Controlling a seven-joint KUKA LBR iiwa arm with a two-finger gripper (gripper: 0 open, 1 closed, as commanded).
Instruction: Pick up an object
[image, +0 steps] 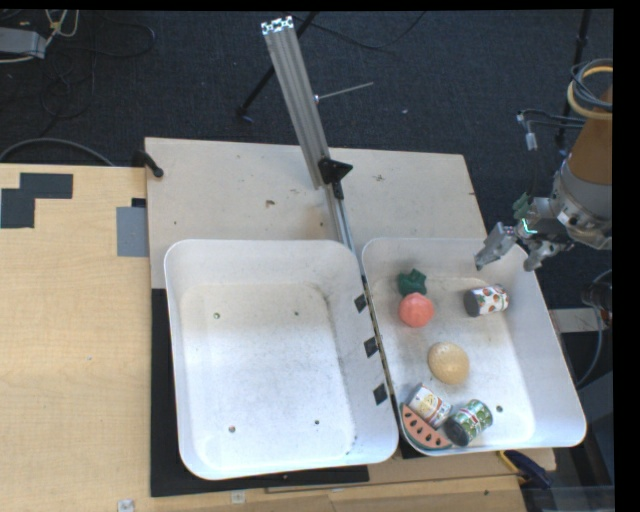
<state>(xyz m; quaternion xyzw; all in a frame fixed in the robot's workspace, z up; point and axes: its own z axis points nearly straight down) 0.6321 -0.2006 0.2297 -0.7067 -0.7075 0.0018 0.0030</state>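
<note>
One hand (517, 243) hangs at the upper right corner of the right bin (545, 345), at the end of the grey arm (590, 190) that comes in from the right. Its two fingers (493, 246) are spread apart and point down and leftward, with nothing between them (released, then). It hovers above the bin's back rim and touches none of the things inside.

Nearest to it, just below and a little left, lies a small can with a white printed label (486, 300), on its side on the bin floor. Farther left sits a dark green piece (411, 281), and right under it, touching or nearly so, a red-orange ball (416, 310). Below those, near the middle of the bin, rests a tan, egg-shaped thing (449, 362), apart from the others.

Along the front edge of the same bin a small cluster lies close together: a little white packet with printed markings (428, 403), a watermelon slice (423, 430) curved along the front left corner, and a green-labelled can (469, 420) tipped on its side just to the right of them.

Beside this bin, to the left, stands the left bin (200, 290), the two rims meeting along a line with small black clips (370, 347). Both bins stand on the table (230, 190), and a slanted metal rail (300, 100) rises from behind the spot where they meet.
</note>
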